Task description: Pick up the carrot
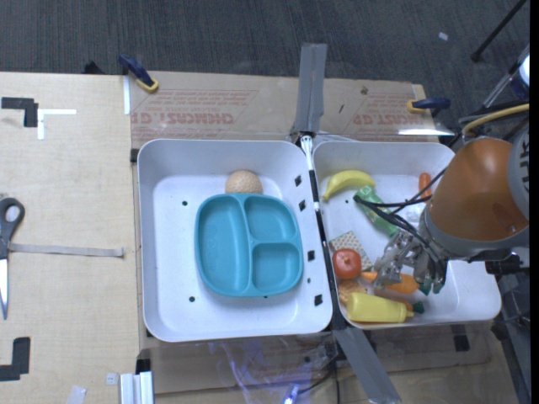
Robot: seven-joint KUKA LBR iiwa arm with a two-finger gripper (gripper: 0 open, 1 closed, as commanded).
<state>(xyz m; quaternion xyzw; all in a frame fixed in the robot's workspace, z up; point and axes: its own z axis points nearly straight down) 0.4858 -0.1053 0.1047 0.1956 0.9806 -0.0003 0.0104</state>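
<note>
Carrot [404, 286]: small orange sliver, lying roughly flat, only partly visible since the gripper [410, 269] sits right on top of it. Looks stubby and a bit darker orange at the end nearest the gripper's base. Sits directly under the gripper, touching or nearly touching it. Can't say which.

Just below the gripper and right up against the carrot: a yellow bottle [376, 308] lying on its side. Off to the gripper's left: a red tomato [346, 263], with a square cracker [347, 241] just above that. Further up and left of the gripper: a green veggie-looking thing [377, 213], then a banana [347, 181] beyond it. All of it inside the right bin [472, 305].

Arm [476, 196] coming in from the right, big orange band bulging over the bin, wrist angled down and to the left so the gripper points into the bin's lower middle. Dark cables looping off the wrist toward the green thing. Honestly can't tell whether the gripper is clamped or released: too much metal clutter and too small. Not calling it a grasp on the carrot either.

Well away to the gripper's left, the left bin [160, 225] with a teal divided plate [249, 244] and a round tan bun [243, 181] just past the plate's top rim. Scissors [7, 225] way over on the desk [67, 183].
</note>
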